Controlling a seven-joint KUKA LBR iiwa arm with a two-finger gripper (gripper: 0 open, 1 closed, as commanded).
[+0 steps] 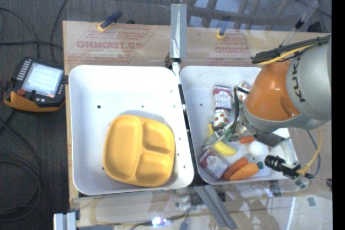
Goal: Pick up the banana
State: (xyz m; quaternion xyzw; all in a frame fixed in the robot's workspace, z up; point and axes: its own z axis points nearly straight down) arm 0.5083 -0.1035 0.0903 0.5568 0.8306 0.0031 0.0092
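The banana (224, 148) is small and yellow, and it lies in the right bin (195, 95) near that bin's front left. My gripper (226, 133) hangs low over the clutter, just above and touching or nearly touching the banana's upper end. The grey arm with its orange band (272, 94) covers the bin's right half. I cannot see the banana lifted off the bin floor.
Around the banana lie two orange carrots (241, 169), a red snack packet (212, 163), another red packet (221, 97), a white round object (259, 149) and a small red piece (246, 140). The left bin (86, 89) holds a yellow divided plate (140, 151). A teach pendant (35, 85) sits off the bench at left.
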